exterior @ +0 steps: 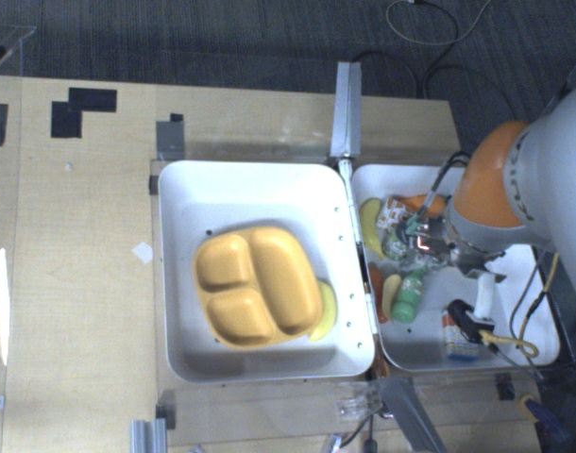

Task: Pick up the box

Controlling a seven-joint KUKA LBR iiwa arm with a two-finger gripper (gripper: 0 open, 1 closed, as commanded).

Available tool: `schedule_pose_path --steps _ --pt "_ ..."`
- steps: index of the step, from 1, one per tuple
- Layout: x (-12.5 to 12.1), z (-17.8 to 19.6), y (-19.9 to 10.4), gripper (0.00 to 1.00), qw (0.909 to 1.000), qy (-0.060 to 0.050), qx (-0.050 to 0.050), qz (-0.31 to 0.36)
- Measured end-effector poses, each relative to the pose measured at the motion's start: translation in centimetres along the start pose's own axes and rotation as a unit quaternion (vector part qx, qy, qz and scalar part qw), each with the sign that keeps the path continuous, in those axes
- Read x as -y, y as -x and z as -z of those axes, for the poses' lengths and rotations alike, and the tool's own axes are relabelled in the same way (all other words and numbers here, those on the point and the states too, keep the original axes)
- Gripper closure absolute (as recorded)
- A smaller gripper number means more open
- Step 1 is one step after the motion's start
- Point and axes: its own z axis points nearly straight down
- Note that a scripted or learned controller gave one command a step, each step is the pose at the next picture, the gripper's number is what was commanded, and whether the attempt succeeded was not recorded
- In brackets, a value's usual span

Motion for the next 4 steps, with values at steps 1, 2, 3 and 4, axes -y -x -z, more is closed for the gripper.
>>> schedule_pose_path --steps 1,2,3,4 --pt "1.9 0.0 9.0 1.0 0.9947 -0.001 0.002 -0.103" --pt "3.9 12.0 3.5 1.0 0.9599 -0.004 0.001 -0.28" --pt "4.4 9.6 -10.1 1.0 0.959 -0.006 0.001 -0.283" --pt "4.7 7.2 -15.5 1.0 0.9475 0.007 0.004 -0.32"
